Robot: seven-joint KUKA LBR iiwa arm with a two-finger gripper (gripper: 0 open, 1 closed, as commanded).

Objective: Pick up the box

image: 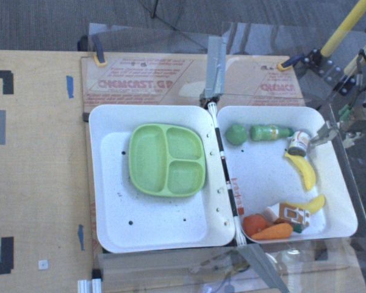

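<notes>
Toward five o'clock in the right bin [335, 163], against its lower rim: the box [291, 214] (small, brown and white), lying beside a carrot [273, 231] and a red round fruit [254, 223], with a yellow banana [314, 204] at its three o'clock. Second banana [304, 170] at centre right; green bottle [269, 132] and green ball [236, 133] at twelve o'clock. Gripper [324, 135] at two o'clock beside a small can [298, 143]; whether its jaws are spread or closed cannot be told. Left bin [104, 182]: green divided plate [167, 160].
</notes>
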